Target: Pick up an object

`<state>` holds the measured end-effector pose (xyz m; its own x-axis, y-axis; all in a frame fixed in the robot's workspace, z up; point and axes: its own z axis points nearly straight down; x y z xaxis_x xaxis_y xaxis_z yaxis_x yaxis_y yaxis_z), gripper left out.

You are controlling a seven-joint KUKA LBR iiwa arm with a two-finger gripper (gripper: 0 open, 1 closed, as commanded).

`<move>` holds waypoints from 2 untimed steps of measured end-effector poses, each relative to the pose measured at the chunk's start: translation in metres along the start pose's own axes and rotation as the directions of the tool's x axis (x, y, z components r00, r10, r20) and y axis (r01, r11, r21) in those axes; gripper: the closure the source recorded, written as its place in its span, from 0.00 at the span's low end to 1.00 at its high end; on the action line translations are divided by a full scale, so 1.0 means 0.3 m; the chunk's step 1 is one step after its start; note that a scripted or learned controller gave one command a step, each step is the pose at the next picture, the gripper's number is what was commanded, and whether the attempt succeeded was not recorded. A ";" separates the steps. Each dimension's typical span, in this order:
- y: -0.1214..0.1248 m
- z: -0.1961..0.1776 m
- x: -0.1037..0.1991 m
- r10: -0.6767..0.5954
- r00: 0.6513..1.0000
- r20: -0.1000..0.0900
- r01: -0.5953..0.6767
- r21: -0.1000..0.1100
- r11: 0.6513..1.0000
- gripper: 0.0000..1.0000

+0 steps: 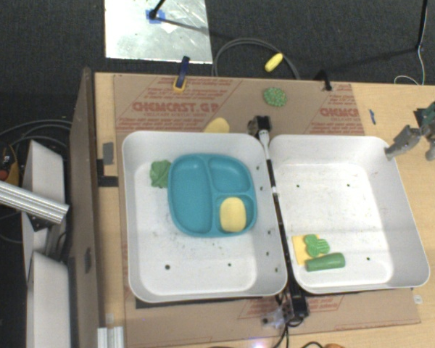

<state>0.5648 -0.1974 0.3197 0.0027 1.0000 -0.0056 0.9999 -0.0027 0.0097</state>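
I look down on a brown bench carrying two shallow white bins side by side, and I place everything by the teal divided tray. The left bin holds that teal tray, which lies flat near the bin's middle. The right bin sits just beside the left one, on the far side of the dark seam from the tray. My gripper hangs well away from the tray, past the right bin's far upper corner, over bare bench; it touches nothing, and at this size I cannot tell how far it is spread. Inside the tray's lower right compartment rests a yellow oval piece. Touching the tray's upper left edge is a leafy green piece. Across the seam, in the right bin's lower left part, a green cylinder lies touching a small yellow and green piece.
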 end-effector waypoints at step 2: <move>0.150 0.098 0.173 -0.008 1.000 0.000 0.008 -0.007 1.000 0.00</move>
<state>0.6104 -0.1459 0.2904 -0.0057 1.0000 -0.0052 0.9999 0.0057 0.0163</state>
